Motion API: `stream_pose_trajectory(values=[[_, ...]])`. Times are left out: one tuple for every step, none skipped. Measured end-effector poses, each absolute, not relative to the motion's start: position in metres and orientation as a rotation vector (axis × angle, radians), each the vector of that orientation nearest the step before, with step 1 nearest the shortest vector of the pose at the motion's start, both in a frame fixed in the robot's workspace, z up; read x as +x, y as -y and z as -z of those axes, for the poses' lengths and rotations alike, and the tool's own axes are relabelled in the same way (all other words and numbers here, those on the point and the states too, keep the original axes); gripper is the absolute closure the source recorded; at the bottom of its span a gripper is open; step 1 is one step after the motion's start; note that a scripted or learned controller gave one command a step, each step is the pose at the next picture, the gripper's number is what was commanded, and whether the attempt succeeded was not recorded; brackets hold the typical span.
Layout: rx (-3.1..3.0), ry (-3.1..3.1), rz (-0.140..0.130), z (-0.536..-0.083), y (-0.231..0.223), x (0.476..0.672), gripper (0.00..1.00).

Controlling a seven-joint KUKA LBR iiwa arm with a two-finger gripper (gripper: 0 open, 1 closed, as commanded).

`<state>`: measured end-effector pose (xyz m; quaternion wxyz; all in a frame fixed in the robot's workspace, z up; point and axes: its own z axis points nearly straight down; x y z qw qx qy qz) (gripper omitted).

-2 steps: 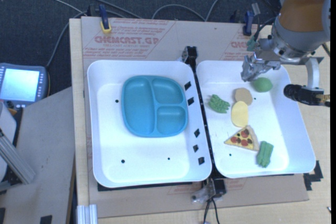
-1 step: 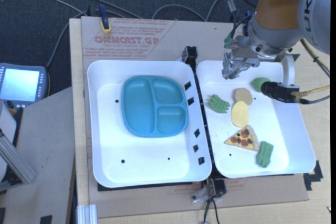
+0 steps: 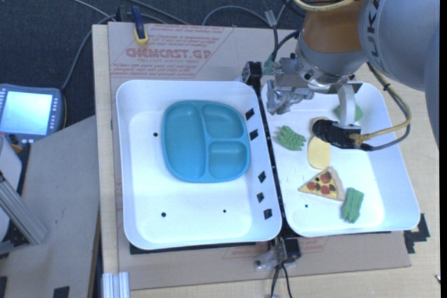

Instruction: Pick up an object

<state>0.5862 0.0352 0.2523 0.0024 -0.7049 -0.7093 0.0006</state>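
Note:
My gripper (image 3: 281, 100) hangs over the back left corner of the right bin (image 3: 391, 213), close to the divider between the bins. Just below it in the view lies a green leafy toy (image 3: 292, 138). A yellow piece (image 3: 319, 153) sits to the right of that toy. Nearer the front are a pizza slice toy (image 3: 323, 183) and a dark green piece (image 3: 351, 204). A pale green object (image 3: 346, 108) is partly hidden behind the arm. Nothing is visibly held by the gripper.
The left bin (image 3: 140, 206) holds a blue divided plate (image 3: 207, 140). A black cable end with a yellow cable (image 3: 336, 133) hangs from the wrist over the right bin. The orange and grey arm (image 3: 349, 3) covers the bin's back right.

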Motion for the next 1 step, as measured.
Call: stream_pose_trajectory(values=[[-2.212, 2.227, 0.002, -0.2532, -0.0898, 0.5835, 1.00]])
